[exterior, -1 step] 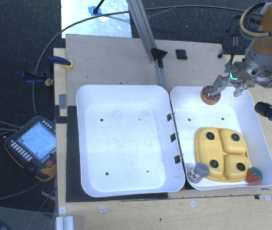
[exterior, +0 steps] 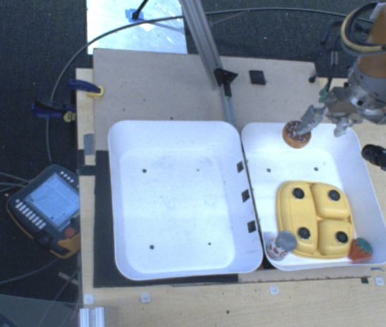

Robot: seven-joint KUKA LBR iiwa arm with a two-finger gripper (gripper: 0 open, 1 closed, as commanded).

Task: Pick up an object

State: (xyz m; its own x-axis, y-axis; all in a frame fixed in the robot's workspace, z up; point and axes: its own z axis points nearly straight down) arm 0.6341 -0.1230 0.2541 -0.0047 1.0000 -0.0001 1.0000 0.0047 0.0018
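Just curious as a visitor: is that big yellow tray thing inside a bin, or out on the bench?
Inside. The yellow tray lies flat on the floor of the right bin, within its white walls, near the front.

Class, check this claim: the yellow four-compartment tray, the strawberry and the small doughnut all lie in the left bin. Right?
Wrong bin. The camera view shows the yellow tray, strawberry and doughnut all in the right bin, not the left bin.
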